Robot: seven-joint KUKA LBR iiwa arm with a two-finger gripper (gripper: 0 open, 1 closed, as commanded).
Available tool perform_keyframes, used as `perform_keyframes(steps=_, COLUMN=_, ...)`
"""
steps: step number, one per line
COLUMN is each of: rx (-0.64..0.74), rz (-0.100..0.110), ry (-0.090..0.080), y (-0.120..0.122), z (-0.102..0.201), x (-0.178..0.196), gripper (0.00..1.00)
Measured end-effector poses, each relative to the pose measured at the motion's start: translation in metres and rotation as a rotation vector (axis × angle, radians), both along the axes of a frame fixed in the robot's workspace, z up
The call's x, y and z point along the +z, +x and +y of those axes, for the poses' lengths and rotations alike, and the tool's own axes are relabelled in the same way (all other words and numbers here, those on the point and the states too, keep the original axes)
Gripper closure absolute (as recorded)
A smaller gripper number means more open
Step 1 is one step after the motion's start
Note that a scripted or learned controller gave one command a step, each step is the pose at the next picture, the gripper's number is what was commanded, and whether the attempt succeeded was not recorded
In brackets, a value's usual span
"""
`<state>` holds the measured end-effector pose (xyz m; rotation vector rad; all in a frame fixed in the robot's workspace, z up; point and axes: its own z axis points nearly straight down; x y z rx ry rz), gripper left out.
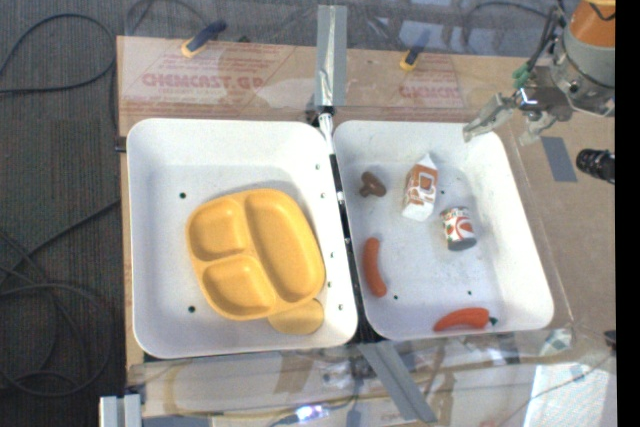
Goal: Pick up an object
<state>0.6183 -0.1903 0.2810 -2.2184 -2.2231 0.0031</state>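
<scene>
Carton [421,188] near the right bin's [520,215] far edge: light, crushable.
Grip its flat sides gently; gripper [497,118] hovers over the far-right corner, fingers spread, holding nothing.

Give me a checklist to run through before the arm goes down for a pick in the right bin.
1. Gripper above the right bin: not ok, it hangs over the far right corner.
2. Gripper free of any load: ok, nothing between its fingers.
3. Targets present: ok, small carton, can, two sausages, brown piece.
4. Carton and can apart: ok, a gap shows.
5. Near sausage away from the wall: not ok, it lies by the near rim.
6. Fingers wide enough for the carton: cannot tell.
</scene>
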Motion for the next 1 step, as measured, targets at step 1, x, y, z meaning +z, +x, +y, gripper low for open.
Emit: perform_keyframes(steps=1, rx=0.309, rz=-0.001, ry=0.001, y=0.0318, z=0.0474, x=-0.147, gripper=0.0)
